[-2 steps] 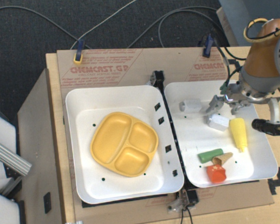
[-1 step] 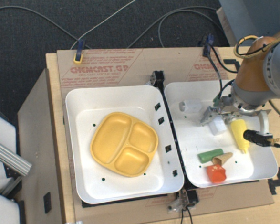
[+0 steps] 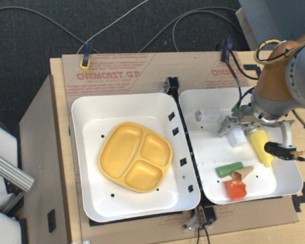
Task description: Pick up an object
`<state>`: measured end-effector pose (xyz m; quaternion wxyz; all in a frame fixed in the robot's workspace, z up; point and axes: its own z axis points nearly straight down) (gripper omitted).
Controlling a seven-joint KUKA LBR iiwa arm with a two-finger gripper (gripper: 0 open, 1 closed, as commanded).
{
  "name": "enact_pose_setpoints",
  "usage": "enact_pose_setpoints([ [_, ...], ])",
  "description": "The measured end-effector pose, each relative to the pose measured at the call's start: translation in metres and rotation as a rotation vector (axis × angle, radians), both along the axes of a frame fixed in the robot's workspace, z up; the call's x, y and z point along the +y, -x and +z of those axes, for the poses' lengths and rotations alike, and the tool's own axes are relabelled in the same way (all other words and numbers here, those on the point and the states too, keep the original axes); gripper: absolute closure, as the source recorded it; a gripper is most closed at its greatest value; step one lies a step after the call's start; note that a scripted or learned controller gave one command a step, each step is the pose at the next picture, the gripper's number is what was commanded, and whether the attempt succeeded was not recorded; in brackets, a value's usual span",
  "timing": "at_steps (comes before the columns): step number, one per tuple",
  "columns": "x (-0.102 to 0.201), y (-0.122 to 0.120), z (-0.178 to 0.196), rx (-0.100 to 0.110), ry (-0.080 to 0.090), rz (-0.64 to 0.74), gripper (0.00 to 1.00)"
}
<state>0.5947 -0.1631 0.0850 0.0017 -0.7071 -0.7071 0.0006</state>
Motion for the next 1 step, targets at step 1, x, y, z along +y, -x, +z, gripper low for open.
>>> enact_pose_setpoints([
  [1, 0.0, -0.0009, 0.0115, -0.002, 0.0, 0.0, 1.0],
])
